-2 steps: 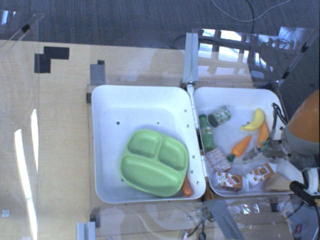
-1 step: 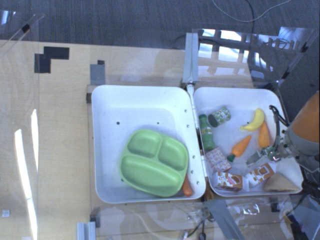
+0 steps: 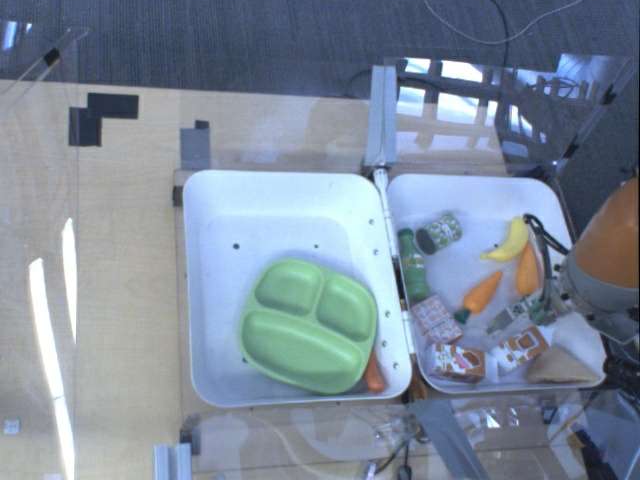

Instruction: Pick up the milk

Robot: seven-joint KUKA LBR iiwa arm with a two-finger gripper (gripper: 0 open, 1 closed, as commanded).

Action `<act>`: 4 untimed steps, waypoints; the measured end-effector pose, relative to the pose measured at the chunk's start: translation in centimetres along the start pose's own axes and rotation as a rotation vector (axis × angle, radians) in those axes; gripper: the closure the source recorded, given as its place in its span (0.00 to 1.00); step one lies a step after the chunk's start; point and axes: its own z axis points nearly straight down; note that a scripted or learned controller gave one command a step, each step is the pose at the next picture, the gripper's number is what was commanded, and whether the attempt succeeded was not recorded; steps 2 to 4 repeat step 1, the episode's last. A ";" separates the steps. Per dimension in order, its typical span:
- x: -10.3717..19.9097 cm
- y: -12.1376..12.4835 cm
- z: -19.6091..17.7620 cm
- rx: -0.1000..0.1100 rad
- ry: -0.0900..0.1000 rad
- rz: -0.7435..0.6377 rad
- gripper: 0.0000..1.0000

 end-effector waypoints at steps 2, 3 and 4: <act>0.0 0.3 -1.1 -0.005 0.002 -0.001 1.00; 0.0 0.3 -1.1 -0.005 0.002 -0.001 1.00; 0.0 0.3 -1.1 -0.005 0.002 -0.001 1.00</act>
